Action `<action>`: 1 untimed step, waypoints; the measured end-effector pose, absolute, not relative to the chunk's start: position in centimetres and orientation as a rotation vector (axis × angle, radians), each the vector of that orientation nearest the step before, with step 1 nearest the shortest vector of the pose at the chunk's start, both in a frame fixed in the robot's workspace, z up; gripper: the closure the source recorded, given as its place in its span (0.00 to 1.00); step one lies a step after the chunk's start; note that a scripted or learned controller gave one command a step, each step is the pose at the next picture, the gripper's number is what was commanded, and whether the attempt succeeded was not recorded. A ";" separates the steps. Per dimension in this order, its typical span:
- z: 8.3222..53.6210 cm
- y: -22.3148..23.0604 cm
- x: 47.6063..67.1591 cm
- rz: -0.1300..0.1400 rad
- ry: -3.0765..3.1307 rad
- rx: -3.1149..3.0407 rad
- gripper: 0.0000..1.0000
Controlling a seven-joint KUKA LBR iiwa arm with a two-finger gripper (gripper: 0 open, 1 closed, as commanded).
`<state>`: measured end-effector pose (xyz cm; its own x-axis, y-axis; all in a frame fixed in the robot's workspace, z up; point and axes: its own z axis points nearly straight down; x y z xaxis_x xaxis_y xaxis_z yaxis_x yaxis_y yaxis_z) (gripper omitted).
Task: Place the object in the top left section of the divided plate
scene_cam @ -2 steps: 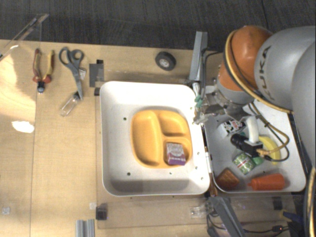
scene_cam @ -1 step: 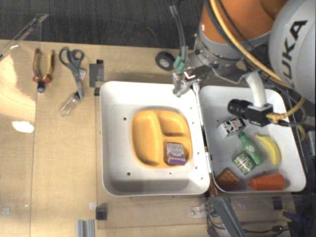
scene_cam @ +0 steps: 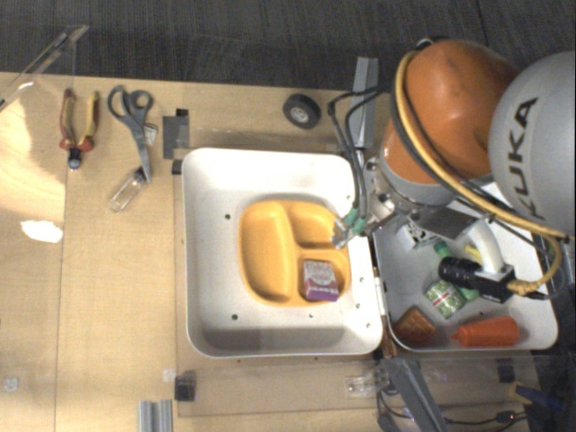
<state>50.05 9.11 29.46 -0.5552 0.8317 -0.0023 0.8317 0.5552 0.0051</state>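
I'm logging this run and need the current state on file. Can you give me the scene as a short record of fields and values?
plate: yellow divided plate in the left bin
plate contents: purple box in the lower right section
gripper: gripper at the plate's right rim, by the upper right section
right bin: right bin holds a green can, an orange carrot-like item and a brown item
bench: scissors, pliers, tape roll
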 end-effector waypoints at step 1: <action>26.7 6.4 48.8 0.006 2.743 1.521 1.00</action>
